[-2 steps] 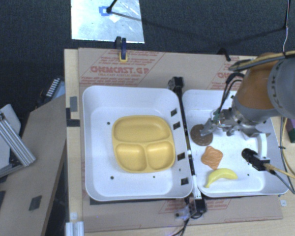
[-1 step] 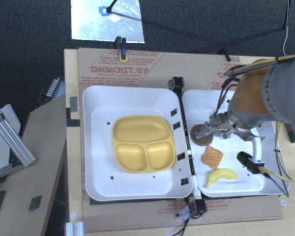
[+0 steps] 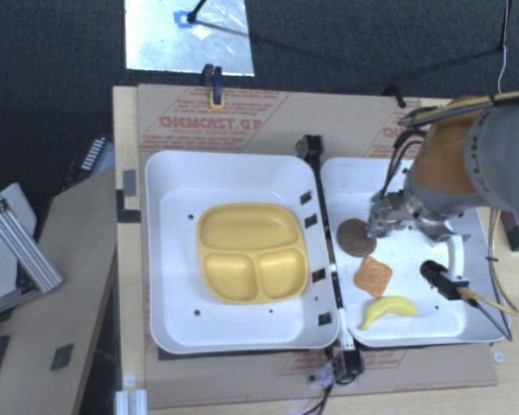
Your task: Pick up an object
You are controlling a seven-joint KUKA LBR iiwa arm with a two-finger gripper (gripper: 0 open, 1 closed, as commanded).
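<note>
Reaching into the right bin [image 3: 476,322], the arm [image 3: 467,158] has its gripper [image 3: 382,223] low, just beside the brown disc [image 3: 356,238], at the disc's upper right. Finger state: cannot tell, wrist hardware blocks it. Nothing seen held. Candidate objs all in right bin: disc near the divider, orange piece [image 3: 374,276] below it, banana [image 3: 389,309] nearest the front. Left bin [image 3: 169,188] holds a yellow tray [image 3: 246,253] w/ three compartments. Step judged: approach/descend, pre-grasp, probably on the disc. Next move needs fingers centred over one obj, straddling it, then close and lift. Readable text: "CHEMCAST" in red on the board [image 3: 212,121] behind the bins; further print is too small.
</note>
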